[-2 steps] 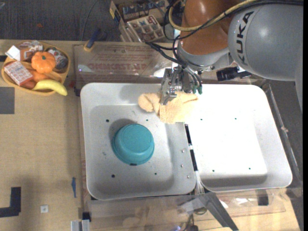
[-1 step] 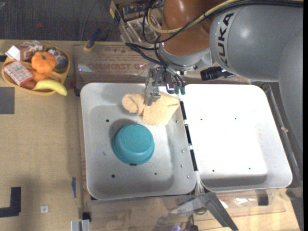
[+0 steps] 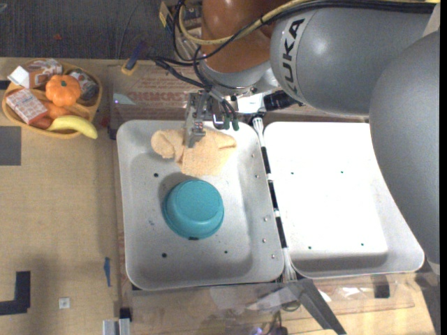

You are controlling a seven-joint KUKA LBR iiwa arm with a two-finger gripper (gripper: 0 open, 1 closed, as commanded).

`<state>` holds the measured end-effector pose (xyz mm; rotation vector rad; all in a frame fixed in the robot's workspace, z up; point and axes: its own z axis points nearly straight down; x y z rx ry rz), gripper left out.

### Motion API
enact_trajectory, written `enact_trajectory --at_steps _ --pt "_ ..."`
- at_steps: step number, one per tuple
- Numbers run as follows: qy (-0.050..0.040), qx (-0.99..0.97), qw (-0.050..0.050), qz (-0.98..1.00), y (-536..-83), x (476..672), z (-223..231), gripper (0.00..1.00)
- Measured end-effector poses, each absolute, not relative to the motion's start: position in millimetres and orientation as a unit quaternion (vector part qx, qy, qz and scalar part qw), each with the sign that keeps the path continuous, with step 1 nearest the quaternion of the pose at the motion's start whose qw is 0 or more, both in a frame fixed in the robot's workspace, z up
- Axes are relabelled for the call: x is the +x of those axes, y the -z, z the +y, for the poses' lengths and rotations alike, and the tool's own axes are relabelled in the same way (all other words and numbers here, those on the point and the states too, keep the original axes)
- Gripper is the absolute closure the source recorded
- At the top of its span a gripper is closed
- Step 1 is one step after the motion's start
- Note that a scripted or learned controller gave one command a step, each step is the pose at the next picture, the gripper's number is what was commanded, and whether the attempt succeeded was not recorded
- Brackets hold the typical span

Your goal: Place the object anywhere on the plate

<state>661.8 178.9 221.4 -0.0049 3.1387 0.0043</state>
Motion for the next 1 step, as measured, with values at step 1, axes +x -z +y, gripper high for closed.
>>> enact_trajectory --at_steps 1 --pt "-0.0015 -0.001 0.002 1.000 -222.2 662.1 178.7 0.00"
